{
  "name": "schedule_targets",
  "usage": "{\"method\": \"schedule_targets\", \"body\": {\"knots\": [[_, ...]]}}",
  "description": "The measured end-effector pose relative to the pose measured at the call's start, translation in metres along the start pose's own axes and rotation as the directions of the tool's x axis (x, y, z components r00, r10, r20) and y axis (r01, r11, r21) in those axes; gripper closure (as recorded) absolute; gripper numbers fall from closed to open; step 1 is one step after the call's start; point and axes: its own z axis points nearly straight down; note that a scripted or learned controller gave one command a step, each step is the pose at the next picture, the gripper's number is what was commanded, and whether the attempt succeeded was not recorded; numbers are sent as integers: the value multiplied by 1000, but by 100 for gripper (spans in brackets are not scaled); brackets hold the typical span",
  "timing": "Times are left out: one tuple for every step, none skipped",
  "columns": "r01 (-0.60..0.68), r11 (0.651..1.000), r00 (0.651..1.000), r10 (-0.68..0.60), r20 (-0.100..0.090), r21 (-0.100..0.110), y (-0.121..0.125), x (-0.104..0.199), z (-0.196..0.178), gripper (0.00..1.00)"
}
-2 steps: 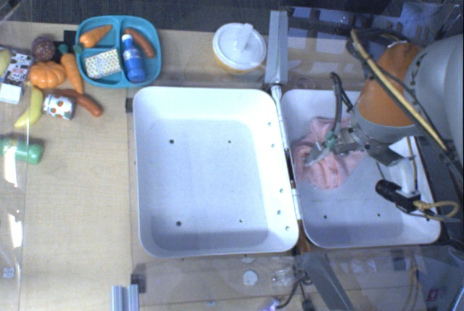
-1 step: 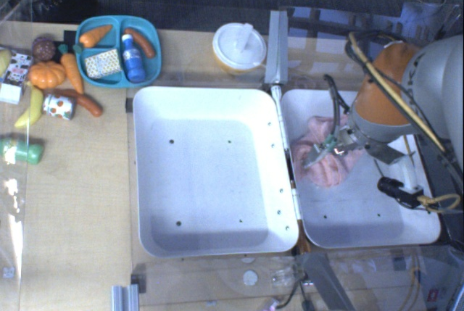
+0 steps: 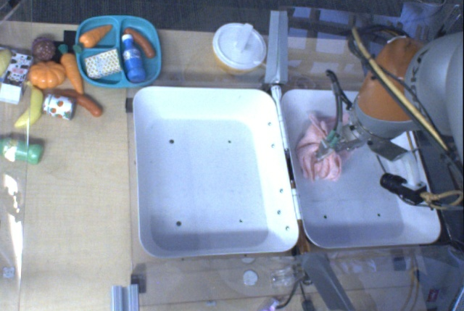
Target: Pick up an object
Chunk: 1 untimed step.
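A: The crumpled pink cloth [image 3: 319,152] lies in the right shallow white bin [image 3: 362,222], near its left wall.

B: The pincer [image 3: 335,145] touches it; open or closed, I cannot tell. Limp fabric could slip free.

1. A pink crumpled cloth [image 3: 317,150] lies bunched in a soft, folded heap.
2. It rests on the floor of the right white bin [image 3: 362,219], near that bin's left wall.
3. The gripper [image 3: 335,143] sits at the heap's right edge, touching its folds.
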Motion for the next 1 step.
{"method": "schedule_targets", "body": {"knots": [[20, 1000, 1000, -20, -9, 9, 34, -28, 12, 100]]}}
